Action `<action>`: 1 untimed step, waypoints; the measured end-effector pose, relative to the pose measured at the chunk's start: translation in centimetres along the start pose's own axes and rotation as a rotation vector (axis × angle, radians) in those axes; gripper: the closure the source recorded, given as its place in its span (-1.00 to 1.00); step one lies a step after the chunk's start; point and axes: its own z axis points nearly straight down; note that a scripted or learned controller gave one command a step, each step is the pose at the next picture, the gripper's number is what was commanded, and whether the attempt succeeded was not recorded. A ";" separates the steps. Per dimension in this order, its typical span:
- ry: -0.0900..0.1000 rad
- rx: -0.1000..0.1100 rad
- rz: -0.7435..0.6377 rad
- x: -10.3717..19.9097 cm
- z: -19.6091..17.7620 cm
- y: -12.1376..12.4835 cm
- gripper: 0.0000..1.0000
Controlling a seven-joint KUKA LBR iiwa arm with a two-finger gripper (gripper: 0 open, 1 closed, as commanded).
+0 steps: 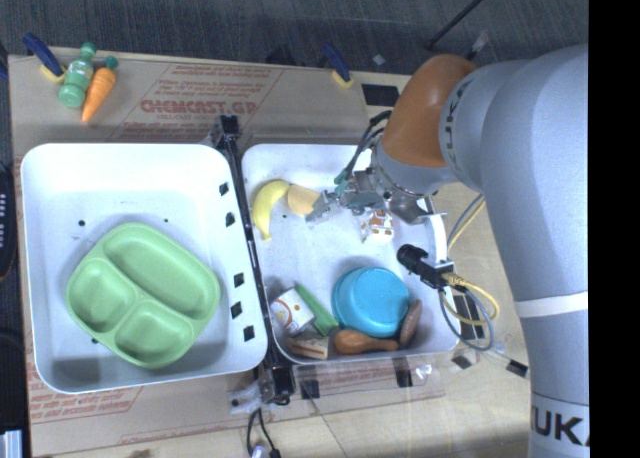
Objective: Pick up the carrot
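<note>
The carrot (97,91), small and orange with a green top, lies on the brown board behind the left bin, at the far left. It lies outside both bins. A green toy bottle (75,80) lies right against its left side. My gripper (333,203) hangs low in the right bin (300,158), near its back, just right of a banana (264,205) and a pale yellow piece (300,198). The gripper is far from the carrot, about a bin's width to its right and nearer the front.
A green divided plate (143,292) lies in the left bin (60,171). The right bin also holds a blue bowl (372,301), a small white and orange toy (377,229), and several food toys along its front wall. Blue clamps (40,54) grip the board's back edge.
</note>
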 end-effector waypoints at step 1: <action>0.004 0.005 -0.046 4.3 2.9 -0.5 -1.00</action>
